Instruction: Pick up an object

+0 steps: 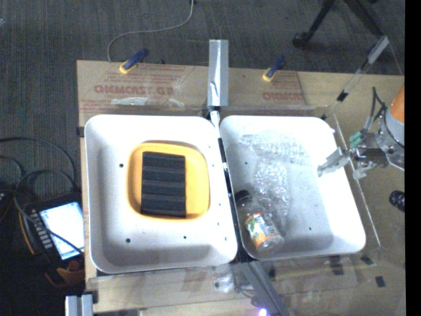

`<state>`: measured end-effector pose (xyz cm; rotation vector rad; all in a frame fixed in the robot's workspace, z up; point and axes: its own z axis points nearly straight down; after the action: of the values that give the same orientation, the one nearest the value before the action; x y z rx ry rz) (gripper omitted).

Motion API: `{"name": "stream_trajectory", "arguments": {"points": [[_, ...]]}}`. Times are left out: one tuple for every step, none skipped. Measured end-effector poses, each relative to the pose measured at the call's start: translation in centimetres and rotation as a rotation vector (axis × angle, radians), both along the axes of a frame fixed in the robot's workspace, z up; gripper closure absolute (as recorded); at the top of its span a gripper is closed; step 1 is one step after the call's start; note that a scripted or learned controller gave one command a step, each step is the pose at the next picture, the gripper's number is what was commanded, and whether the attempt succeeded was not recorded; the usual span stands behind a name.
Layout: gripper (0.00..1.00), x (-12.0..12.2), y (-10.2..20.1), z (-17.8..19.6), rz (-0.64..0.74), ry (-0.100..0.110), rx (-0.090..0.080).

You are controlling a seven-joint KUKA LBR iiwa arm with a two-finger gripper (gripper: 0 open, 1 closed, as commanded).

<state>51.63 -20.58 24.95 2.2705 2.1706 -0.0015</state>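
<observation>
I reach in from the right, wrist low over the right bin's (342, 242) right rim, my gripper (329, 166) pointing left above its bare floor; whether my jaws are spread I cannot tell. A bottle (258, 221) lies by that bin's front-left corner beside crumpled clear plastic (273, 170).

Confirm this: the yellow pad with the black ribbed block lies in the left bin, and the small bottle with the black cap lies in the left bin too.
Not quite. The camera view shows the small bottle in the right bin, near its front left corner, beside crumpled clear plastic. The yellow pad with the black ribbed block does lie in the left bin.
</observation>
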Motion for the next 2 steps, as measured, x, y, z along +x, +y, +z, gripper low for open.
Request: {"name": "stream_trajectory", "arguments": {"points": [[0.00, 2.3, 3.5, -3.9, 0.045, 0.002, 0.001], [0.00, 1.4, 2.4, 2.2, -0.094, -0.001, -0.001]]}}
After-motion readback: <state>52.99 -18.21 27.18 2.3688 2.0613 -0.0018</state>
